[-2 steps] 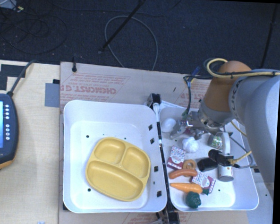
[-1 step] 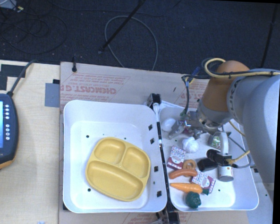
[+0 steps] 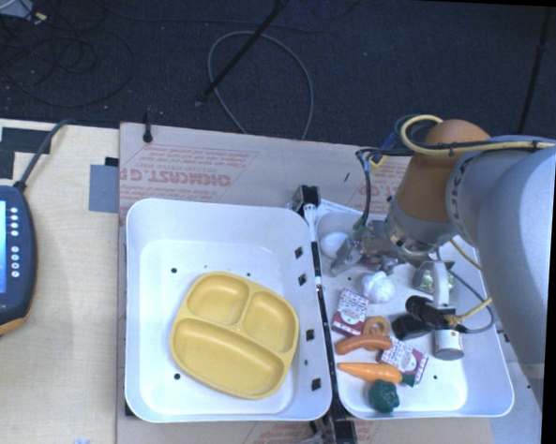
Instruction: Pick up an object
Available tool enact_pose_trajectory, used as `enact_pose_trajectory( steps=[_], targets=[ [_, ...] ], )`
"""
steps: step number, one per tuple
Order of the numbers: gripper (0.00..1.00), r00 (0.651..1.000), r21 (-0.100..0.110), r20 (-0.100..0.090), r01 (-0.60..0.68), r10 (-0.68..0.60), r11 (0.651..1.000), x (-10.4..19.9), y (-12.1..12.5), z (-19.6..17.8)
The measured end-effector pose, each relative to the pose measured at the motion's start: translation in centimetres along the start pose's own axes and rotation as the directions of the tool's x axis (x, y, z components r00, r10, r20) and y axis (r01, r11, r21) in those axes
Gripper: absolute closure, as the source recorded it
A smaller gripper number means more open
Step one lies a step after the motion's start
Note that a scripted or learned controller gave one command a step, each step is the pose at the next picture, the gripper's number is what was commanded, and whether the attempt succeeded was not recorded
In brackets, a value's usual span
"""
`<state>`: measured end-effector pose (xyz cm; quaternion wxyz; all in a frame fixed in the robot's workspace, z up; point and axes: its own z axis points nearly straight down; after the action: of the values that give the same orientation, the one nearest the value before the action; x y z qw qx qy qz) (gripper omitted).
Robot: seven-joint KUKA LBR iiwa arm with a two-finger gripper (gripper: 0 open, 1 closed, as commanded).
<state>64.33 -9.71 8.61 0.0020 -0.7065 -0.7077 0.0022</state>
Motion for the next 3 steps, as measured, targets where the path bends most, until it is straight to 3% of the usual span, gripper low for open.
enact_pose_trajectory(
  steps=[1,2,3],
  targets=[
    [0.00,1.000,-0.004,-0.002,-0.004,0.004,1.000,-0.4,-7.3,-0.1],
    [0.00,1.000,-0.005,-0.001,0.001,-0.001,1.000,0.5,-0.1,0.0],
    [0.00,1.000,0.006,-0.004,0.000,0.001,1.000,-3.4,-0.1,0.0]
  ],
)
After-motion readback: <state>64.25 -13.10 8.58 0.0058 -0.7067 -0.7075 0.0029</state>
